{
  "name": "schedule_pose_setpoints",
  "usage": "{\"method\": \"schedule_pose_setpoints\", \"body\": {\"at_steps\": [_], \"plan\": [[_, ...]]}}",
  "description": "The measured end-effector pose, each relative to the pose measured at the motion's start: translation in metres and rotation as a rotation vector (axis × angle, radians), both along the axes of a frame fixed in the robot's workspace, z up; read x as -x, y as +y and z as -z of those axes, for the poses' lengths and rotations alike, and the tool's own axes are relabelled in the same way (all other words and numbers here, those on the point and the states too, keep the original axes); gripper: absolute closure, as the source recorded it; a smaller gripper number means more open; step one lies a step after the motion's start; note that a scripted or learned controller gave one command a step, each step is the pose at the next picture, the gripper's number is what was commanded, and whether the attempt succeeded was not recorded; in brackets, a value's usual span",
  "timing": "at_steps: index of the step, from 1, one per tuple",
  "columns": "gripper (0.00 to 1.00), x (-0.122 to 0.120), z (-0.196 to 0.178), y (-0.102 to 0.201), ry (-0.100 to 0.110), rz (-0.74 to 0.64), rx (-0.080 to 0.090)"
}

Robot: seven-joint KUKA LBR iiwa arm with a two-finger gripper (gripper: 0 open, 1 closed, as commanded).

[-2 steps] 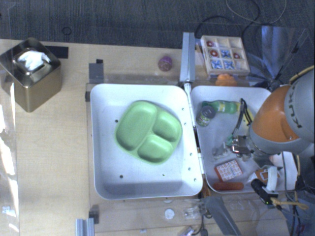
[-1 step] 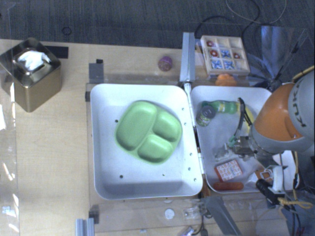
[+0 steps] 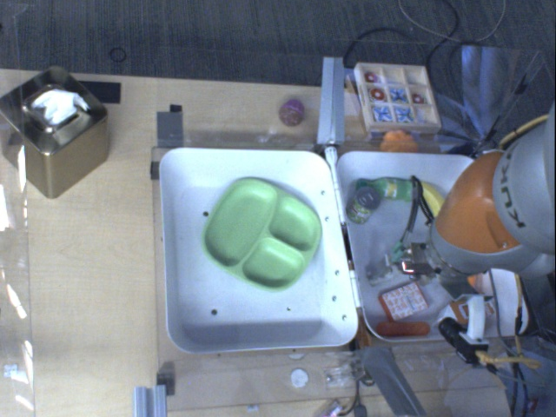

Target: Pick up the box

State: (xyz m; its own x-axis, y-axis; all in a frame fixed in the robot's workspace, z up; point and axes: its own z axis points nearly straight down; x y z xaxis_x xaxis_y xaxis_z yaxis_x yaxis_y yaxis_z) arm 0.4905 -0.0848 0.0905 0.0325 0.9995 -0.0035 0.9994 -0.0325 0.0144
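The arm [image 3: 486,207] reaches low into the right bin [image 3: 352,233] — its hand [image 3: 415,263], grip state unclear, sits just above the box [image 3: 404,301].

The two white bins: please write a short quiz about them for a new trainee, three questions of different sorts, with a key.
1. True or false: the green divided plate lies in the right bin.
2. Which thing lies close to the small patterned box in the right bin?
A. the tissue box
B. the purple ball
C. the red object at the bin's near wall
3. Fill in: the green bottle lies on its ____ at the far end of the right bin.

Key: 1 false, the plate is in the left bin; 2 C; 3 side.
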Motion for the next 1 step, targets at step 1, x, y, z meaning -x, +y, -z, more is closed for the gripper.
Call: {"method": "schedule_pose_setpoints", "body": {"at_steps": [1], "plan": [[0.00, -0.0025, -0.0004, -0.0138, -0.005, 0.087, -0.006]]}}
